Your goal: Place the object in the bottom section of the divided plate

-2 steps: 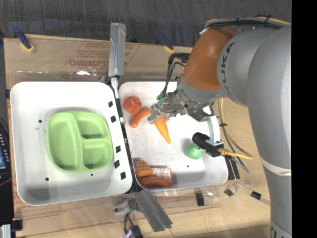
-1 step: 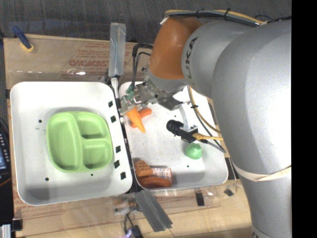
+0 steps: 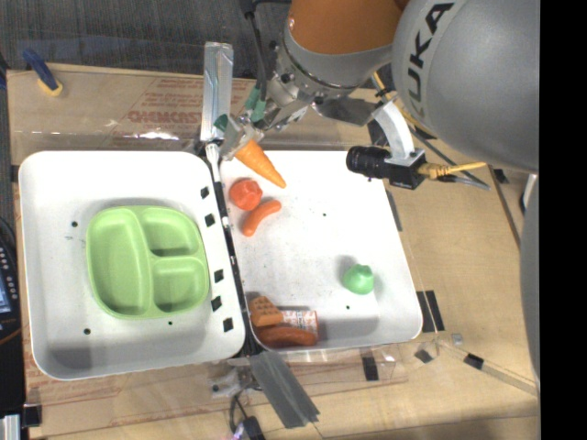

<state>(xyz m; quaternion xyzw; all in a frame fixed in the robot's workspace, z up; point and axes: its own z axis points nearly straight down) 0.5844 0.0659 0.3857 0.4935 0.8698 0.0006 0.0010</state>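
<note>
Two shallow white bins sit side by side on a brown bench. Inside the left bin (image 3: 55, 246) lies a green divided plate (image 3: 147, 261), its sections bare. At the top left corner of the right bin (image 3: 385, 246) the gripper (image 3: 246, 128) is closed on the wide end of a toy carrot (image 3: 260, 162), whose tip slants down to the right. Just below the carrot rest a red tomato (image 3: 244, 192) and an orange sausage (image 3: 260, 216), nearly touching. A green pepper (image 3: 359, 279) sits well apart, lower right. Bread-like pieces and a small packet (image 3: 282, 324) crowd the bottom left corner.
</note>
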